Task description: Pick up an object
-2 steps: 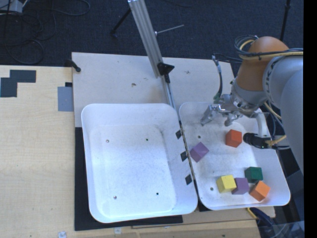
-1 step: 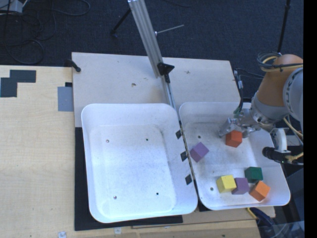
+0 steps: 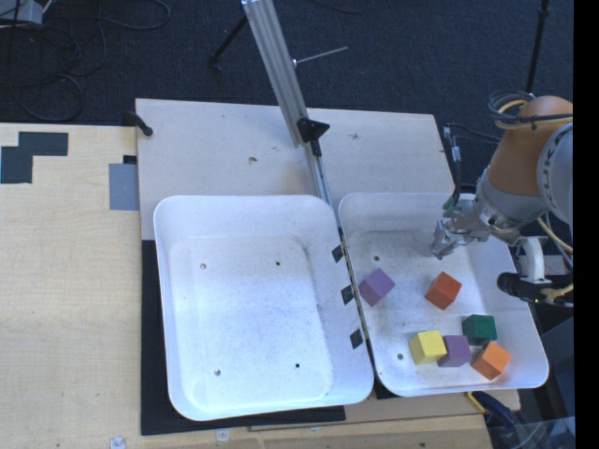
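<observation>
Two white bins sit side by side on the tabletop (image 3: 234, 148); the left bin (image 3: 248, 307) offers wide bare floor, while the right bin (image 3: 402, 218) has open floor only in its upper half. Six cubes crowd its lower part: purple cube (image 3: 376, 286), red-orange cube (image 3: 444, 290), green cube (image 3: 480, 327), yellow cube (image 3: 430, 346), mauve cube (image 3: 456, 351), orange cube (image 3: 491, 359) against the lower-right rim. Whether the jaws are spread cannot be told; the gripper (image 3: 447, 241) hangs just above the red-orange cube.
</observation>
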{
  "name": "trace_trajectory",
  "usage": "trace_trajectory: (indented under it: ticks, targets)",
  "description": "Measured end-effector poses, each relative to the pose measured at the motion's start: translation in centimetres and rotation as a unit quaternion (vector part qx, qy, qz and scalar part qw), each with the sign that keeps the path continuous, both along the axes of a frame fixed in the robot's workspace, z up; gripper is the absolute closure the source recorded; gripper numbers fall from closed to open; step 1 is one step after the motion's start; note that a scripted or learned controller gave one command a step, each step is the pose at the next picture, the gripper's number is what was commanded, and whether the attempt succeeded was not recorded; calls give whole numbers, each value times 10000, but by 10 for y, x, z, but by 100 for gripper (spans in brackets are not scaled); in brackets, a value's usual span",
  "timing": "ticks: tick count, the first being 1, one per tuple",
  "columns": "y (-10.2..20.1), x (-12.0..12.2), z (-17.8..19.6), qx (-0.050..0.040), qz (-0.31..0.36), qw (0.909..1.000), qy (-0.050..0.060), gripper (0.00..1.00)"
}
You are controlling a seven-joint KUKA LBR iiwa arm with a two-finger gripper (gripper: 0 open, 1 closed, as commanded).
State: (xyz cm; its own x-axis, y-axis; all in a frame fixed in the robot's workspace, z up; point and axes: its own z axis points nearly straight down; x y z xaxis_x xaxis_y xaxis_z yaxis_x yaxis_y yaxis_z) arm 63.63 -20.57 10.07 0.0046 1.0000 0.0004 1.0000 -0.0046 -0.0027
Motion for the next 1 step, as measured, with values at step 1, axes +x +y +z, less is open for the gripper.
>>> trace_trajectory:
  ticks: [1]
  targets:
    - [0, 0, 0, 0, -5, 10000, 2, 0]
